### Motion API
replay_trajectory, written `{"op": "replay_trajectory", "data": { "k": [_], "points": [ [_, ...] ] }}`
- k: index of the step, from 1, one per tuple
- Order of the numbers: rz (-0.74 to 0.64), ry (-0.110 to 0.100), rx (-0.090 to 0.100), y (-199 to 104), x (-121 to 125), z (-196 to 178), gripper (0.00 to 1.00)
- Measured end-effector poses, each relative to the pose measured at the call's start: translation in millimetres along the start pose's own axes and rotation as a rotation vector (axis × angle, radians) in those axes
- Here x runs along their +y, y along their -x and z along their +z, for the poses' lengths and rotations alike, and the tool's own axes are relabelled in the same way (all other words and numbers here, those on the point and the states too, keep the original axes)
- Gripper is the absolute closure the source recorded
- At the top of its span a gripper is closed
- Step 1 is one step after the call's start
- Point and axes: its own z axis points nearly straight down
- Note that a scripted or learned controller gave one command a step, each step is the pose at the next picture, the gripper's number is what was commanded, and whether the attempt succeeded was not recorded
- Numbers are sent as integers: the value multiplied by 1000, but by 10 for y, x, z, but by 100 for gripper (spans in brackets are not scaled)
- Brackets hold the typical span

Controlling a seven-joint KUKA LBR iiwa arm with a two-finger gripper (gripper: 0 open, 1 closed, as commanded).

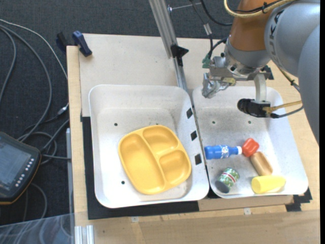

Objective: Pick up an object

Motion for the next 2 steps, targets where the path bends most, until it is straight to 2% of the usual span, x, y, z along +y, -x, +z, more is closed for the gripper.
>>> {"op": "replay_trajectory", "data": {
  "k": [1, 2],
  "points": [
    [1, 1, 0, -429, 117, -7, 100],
    [-1, 2, 1, -1006, 201, -106, 100]
  ]
}}
